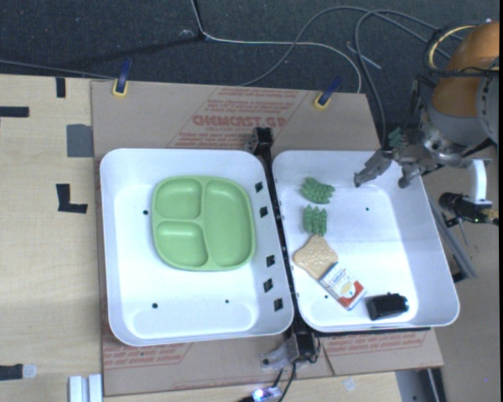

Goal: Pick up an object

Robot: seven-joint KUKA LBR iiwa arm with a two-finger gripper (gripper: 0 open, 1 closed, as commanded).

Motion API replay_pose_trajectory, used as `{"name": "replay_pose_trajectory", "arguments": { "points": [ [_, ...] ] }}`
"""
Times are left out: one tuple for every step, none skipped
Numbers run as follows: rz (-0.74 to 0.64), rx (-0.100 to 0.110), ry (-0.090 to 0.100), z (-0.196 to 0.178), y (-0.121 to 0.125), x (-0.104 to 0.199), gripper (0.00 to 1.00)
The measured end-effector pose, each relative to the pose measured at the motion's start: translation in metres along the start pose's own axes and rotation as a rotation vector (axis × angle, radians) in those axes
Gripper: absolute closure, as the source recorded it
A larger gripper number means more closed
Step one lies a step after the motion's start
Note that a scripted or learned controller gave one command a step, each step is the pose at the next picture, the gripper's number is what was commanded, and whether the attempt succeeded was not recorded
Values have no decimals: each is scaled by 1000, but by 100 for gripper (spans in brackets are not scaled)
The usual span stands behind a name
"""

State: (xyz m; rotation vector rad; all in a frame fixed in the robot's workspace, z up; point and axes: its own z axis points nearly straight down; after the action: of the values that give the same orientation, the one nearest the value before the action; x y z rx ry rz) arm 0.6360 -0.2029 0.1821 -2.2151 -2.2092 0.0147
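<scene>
Gripper [391, 172]: fingers spread, nothing between, over right bin [419, 249] far edge.
Black block [386, 306]: dark, oblong, long axis running left-right, slightly tilted; near right corner.
Toast [315, 258]: tan, mid-bin.

The arm [463, 99] is grey, built of rounded, bulbous segments with a smooth metallic sheen. An orange band wraps it above the wrist, showing as a broad curved patch with a thin yellowish ring along its edge. Below the band sits a pale silver-grey wrist collar, ringed and slightly stepped. From it springs the gripper [387, 172], darker grey, with two thin, angular fingers. A small teal spot marks the gripper's base. A white bracket and a black fitting hang at the arm's side. Dark cables run close against its body.
</scene>
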Motion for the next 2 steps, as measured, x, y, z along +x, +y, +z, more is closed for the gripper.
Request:
{"name": "replay_pose_trajectory", "arguments": {
  "points": [
    [-4,-14,-3,-10,3,1,0],
    [-4,-12,-4,33,5,-2,0]
  ]
}}
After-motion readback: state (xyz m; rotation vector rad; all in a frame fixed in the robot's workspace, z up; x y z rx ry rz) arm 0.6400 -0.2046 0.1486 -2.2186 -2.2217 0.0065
